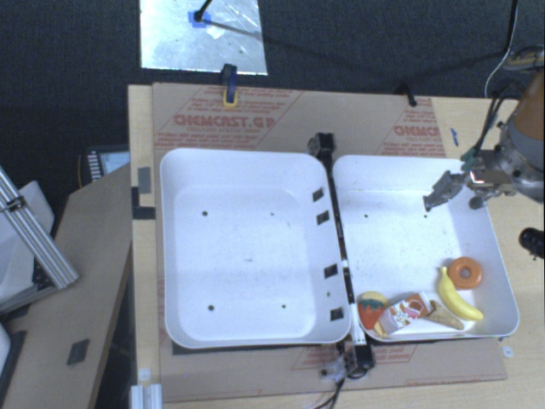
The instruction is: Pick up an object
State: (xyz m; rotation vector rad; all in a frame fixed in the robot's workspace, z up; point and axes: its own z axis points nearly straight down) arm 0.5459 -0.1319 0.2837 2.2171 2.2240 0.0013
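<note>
Because the left bin [243,245] held nothing, every candidate for picking lay in the right bin [400,228], bunched along its near edge: a tomato [371,309], a packet [404,312], a banana [457,295] and an orange ring [465,272]. The gripper [444,190] hung above the far right side, well apart from them, carrying nothing; whether its fingers were spread I could not tell.
</note>
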